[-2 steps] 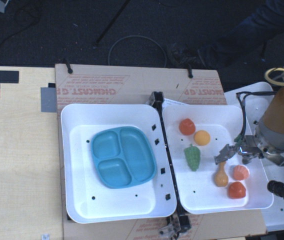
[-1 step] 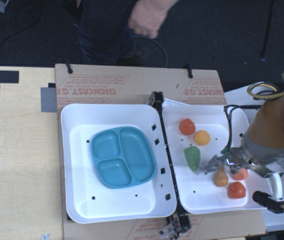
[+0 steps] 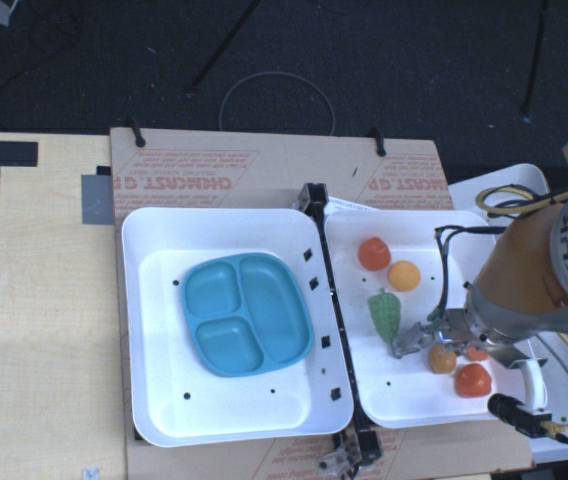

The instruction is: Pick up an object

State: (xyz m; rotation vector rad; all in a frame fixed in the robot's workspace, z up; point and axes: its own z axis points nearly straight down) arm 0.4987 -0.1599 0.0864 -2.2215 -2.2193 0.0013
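Observation:
The right bin (image 3: 404,408) holds several small items. A red ball (image 3: 373,253) and an orange ball (image 3: 404,275) lie near its back. A green leafy piece (image 3: 385,314) lies in the middle. A tan-orange item (image 3: 442,359) and a red item (image 3: 473,379) sit toward the front right. My gripper (image 3: 416,337) reaches in from the right, low over the bin floor, with its grey tip just right of the green piece and left of the tan-orange item. Nothing shows between its fingers.
The left bin (image 3: 154,268) holds a blue three-compartment plate (image 3: 247,313). A black divider (image 3: 329,318) runs between the bins. The arm's orange band (image 3: 524,268) and black cables (image 3: 454,258) hang over the right bin's right side.

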